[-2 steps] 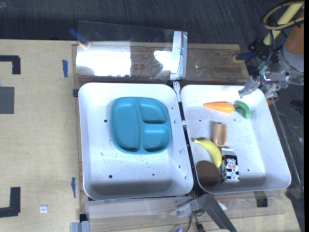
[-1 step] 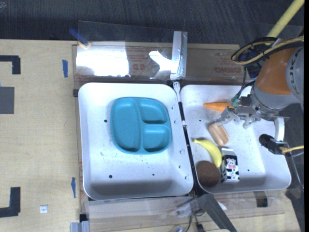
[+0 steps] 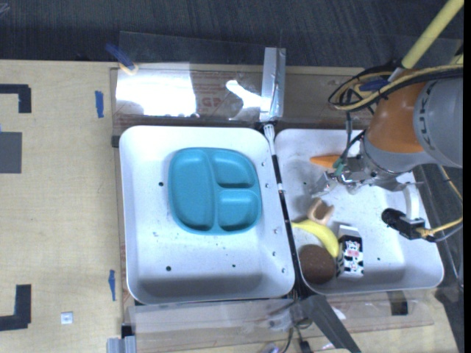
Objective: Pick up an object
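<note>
My gripper hangs low over the back middle of the right bin, reaching in from the right on the grey arm with its orange band. An orange carrot lies just behind the gripper, partly hidden by it. A small tan piece sits just in front of the gripper, apart from it. Nearer the front lie a yellow banana, a brown round object and a small cow-patterned box. Nothing is visibly held.
The left bin holds a blue divided plate. A metal divider stands behind the wall between the bins. A black cable end hangs over the right bin's right side. Cables loop above the arm.
</note>
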`<state>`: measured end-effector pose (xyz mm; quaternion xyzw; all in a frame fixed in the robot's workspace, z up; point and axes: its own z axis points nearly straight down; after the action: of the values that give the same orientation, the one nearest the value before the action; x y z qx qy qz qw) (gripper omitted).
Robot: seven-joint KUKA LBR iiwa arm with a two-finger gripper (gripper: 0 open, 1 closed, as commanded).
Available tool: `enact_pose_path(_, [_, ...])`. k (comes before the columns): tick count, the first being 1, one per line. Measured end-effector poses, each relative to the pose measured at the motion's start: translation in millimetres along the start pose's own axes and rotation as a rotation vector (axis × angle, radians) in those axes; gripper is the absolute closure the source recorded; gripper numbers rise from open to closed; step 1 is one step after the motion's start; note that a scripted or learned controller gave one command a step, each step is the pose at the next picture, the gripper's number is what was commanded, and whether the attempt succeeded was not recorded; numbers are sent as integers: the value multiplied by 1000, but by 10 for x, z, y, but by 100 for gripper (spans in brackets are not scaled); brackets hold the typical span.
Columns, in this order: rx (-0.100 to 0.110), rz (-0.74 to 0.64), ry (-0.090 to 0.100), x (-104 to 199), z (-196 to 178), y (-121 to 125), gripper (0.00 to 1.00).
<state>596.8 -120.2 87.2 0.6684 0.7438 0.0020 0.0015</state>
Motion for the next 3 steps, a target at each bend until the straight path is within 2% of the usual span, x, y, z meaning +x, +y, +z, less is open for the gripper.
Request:
enact_pose_path(1, [-1, -130, -1, 190, -9, -518, 0])
enact_pose_path(2, [-4, -437, -4, 181, -14, -801, 0])
enact_pose_path(3, [-10, -435, -6, 178, -123, -783, 100])
